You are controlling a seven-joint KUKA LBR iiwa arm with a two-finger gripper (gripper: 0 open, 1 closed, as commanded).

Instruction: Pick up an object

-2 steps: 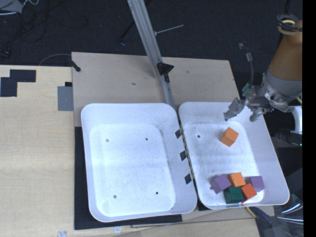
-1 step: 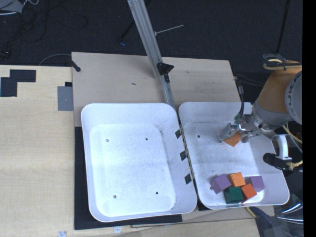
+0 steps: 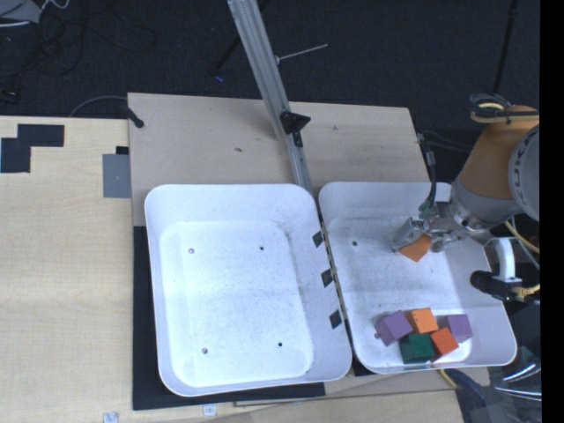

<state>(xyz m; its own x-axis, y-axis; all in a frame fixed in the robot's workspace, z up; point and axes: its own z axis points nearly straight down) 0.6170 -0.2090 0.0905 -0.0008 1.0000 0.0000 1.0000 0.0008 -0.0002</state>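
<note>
Dark floor with loose cables surrounds a pale tabletop (image 3: 220, 139) that carries two shallow white bins side by side.

Over the right bin (image 3: 370, 263), toward its far right part, the end effector (image 3: 421, 236) hangs from the grey arm with its orange band. An orange block (image 3: 414, 250) sits between its metal fingers (image 3: 407, 233), tilted, so the end effector appears clamped on that block. Whether the block is clear of the bin floor or touching it cannot be told from this slant.

Judging by its look, the orange block is a small rigid cube, light, probably wood or foam, not fragile and not slippery. Its flat opposite faces are the natural place to pinch; a hold across a corner, as the tilt hints, could let it twist or slip out during a lift.

Nearer in the same bin, at its near right corner, lies a tight cluster: a purple block (image 3: 394, 325), a second orange block (image 3: 424, 319), a green block (image 3: 416, 348), another purple block (image 3: 458, 328) and a reddish-orange block (image 3: 443, 342), all touching or just beside one another and well apart from the held one.

To the left, the left bin (image 3: 176, 210) shares a wall with the right one. Beyond them a slanted aluminium rail (image 3: 264, 69) rises from the far side of the tabletop.
</note>
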